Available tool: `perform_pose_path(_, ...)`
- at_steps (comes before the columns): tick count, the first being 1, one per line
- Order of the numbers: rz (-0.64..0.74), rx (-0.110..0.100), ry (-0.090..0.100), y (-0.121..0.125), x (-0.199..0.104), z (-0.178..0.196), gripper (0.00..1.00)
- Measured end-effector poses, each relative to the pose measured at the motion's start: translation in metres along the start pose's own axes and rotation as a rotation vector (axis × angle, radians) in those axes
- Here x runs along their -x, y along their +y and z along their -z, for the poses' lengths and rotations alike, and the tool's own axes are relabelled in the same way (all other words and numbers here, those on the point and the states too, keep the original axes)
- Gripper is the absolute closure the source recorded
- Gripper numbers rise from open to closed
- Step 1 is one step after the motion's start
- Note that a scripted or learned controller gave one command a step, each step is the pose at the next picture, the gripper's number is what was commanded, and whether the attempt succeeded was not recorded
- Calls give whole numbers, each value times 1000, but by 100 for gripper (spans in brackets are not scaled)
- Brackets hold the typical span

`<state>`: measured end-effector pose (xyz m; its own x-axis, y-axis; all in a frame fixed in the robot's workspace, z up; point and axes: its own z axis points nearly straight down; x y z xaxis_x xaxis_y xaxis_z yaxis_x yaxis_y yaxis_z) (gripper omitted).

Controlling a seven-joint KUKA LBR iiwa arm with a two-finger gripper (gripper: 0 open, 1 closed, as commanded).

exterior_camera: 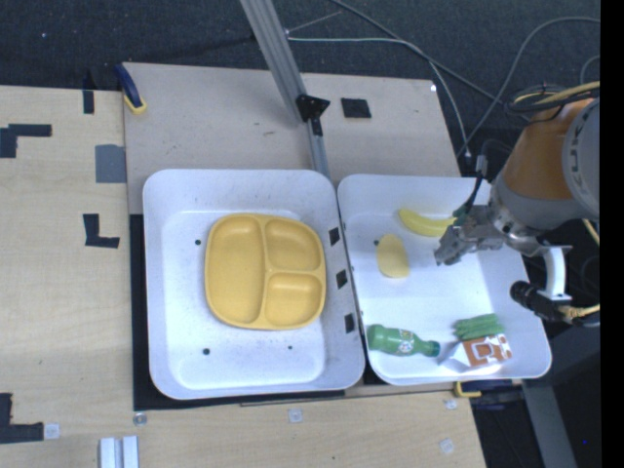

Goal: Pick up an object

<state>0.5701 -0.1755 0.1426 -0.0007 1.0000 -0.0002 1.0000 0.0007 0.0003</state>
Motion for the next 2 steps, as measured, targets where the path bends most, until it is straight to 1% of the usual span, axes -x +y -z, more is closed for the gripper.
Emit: perform_pose_path(2,2,6,-2,13,-6,123,100)
